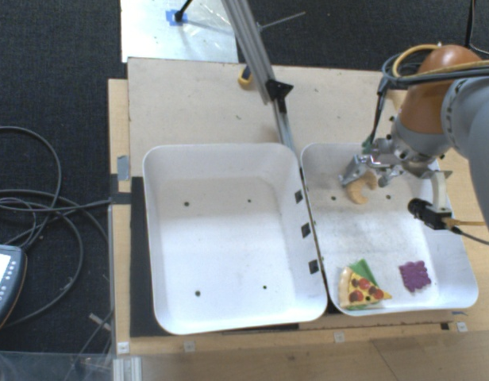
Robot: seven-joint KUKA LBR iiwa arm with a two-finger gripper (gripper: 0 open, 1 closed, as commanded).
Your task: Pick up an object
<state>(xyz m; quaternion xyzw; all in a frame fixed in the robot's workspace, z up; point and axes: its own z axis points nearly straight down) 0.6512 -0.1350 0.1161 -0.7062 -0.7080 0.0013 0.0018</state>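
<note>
My gripper (368,178) hangs low over the back part of the right bin (377,236). A small tan, bread-like piece (357,192) lies directly under it, touching or almost touching the gripper's tip; part of the piece is hidden by the gripper. At the front of the same bin lie a toy pizza slice (362,287) with a green edge and a purple bumpy piece (415,275), both well away from the gripper.
The left bin (221,148) stands beside the right one, their walls meeting in the middle. A slanted metal pole (256,46) comes down to the bins' back junction. A black plug on a cable (425,211) hangs from the arm over the right bin's right side.
</note>
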